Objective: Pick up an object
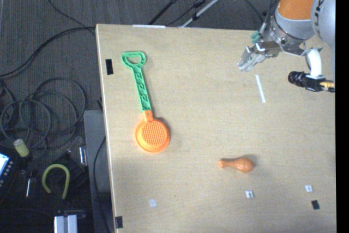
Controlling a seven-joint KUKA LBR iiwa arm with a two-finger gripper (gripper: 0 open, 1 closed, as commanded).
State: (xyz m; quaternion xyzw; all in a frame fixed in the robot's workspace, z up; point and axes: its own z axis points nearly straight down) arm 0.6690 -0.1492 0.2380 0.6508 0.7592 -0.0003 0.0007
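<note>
A strainer with a green handle and a round orange head [146, 106] lies on the left part of the tan board. Toward the front right of the board rests an orange pear-shaped object [238, 164]. A thin white stick [260, 88] lies near the upper right. My gripper [248, 60] hangs at the upper right, just above and to the left of the white stick, with nothing seen between its fingers. It is far from both the strainer and the orange pear-shaped object.
The tan board [207, 117] has a left edge near the strainer, beyond which cables [43, 112] and a green hook [54, 177] lie on the floor. Small black and white markers [249, 193] dot the board's front.
</note>
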